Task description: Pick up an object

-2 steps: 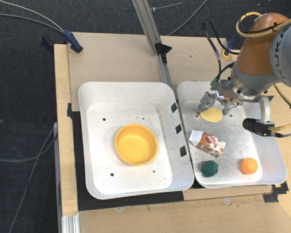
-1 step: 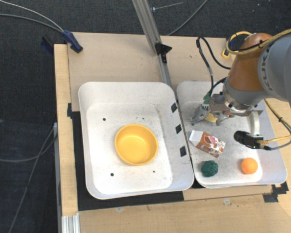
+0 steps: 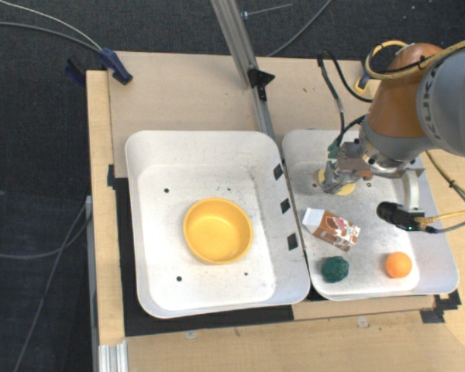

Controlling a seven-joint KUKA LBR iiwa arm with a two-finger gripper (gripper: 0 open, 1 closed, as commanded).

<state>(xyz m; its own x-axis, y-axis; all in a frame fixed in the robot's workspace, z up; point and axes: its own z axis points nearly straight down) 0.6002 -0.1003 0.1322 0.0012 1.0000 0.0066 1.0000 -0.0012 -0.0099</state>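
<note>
My gripper (image 3: 340, 174) reaches down into the upper left part of the right bin (image 3: 442, 273). It stands right over a small yellow object (image 3: 344, 187), which peeks out beneath it and is mostly hidden by it. Nearer the front of that bin lie a small red, brown and white carton (image 3: 335, 230), a dark green ball (image 3: 335, 268) and an orange ball (image 3: 398, 265). The grey arm with its orange band (image 3: 399, 99) covers the bin's far right.
The left bin (image 3: 151, 285) holds a yellow bowl (image 3: 217, 229) near its middle. A metal pole (image 3: 236, 29) slants over the bench behind the bins. A black part with a cable (image 3: 397, 215) hangs over the right bin's right side.
</note>
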